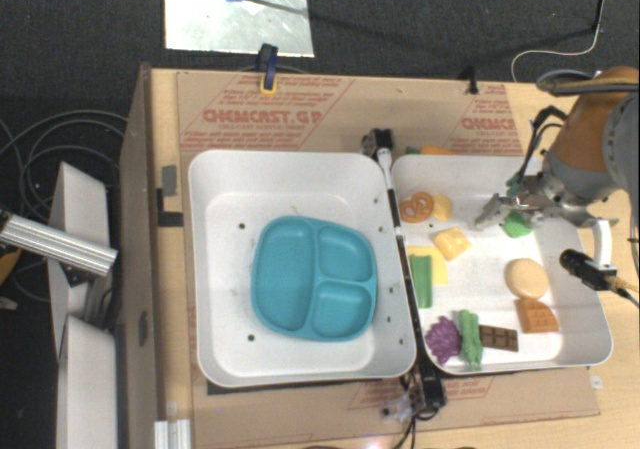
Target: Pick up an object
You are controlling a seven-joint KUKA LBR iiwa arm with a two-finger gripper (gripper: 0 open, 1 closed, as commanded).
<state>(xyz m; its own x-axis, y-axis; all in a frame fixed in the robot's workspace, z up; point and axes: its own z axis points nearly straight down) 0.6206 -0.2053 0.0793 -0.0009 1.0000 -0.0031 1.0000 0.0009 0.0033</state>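
My gripper (503, 209) hangs low over the upper right part of the right bin (590, 337), reaching in from the right. A small green object (518, 227) lies right beside and partly under it; contact cannot be judged. Left of the gripper lie an orange pretzel (417, 205) and a yellow cheese wedge (451, 242). Nearer the front are a pale bun (527, 278), a brown waffle (537, 315), purple grapes (443, 337), a green leafy piece (468, 338) and a chocolate bar (499, 339).
The left bin (225, 187) holds a teal divided plate (313, 277). A green strip (421, 277) lies along the right bin's left wall. An orange item (435, 150) sits at that bin's back rim. A black cable end (585, 270) hangs by the arm.
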